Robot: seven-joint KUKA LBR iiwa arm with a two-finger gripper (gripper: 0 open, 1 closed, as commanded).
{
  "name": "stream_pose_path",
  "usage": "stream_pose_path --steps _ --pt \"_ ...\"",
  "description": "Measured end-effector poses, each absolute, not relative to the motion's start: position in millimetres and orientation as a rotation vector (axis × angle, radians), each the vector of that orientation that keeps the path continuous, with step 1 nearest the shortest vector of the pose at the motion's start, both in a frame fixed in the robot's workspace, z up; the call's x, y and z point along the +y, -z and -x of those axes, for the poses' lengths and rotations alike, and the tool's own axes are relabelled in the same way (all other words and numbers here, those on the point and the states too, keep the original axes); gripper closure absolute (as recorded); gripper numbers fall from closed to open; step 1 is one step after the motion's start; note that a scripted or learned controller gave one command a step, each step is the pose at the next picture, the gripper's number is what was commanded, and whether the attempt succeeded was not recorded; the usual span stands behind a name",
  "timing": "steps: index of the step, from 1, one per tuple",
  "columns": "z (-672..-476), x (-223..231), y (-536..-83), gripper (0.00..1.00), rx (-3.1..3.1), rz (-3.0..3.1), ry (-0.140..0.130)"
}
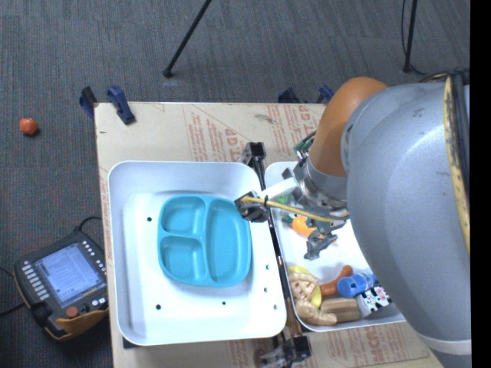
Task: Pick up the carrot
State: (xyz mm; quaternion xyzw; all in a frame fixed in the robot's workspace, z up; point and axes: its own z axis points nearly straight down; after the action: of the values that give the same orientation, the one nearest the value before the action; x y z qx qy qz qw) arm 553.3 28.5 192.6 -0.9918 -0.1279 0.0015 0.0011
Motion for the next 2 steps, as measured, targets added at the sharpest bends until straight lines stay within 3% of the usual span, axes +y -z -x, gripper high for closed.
stream_pose_path --steps 1,2 --pt "-475.1 -0.4 -186.9 0.00 -0.313 3.124 -0.007" --pt "-567.9 7.7 -187.0 0.00 -0.312 3.124 -0.004"
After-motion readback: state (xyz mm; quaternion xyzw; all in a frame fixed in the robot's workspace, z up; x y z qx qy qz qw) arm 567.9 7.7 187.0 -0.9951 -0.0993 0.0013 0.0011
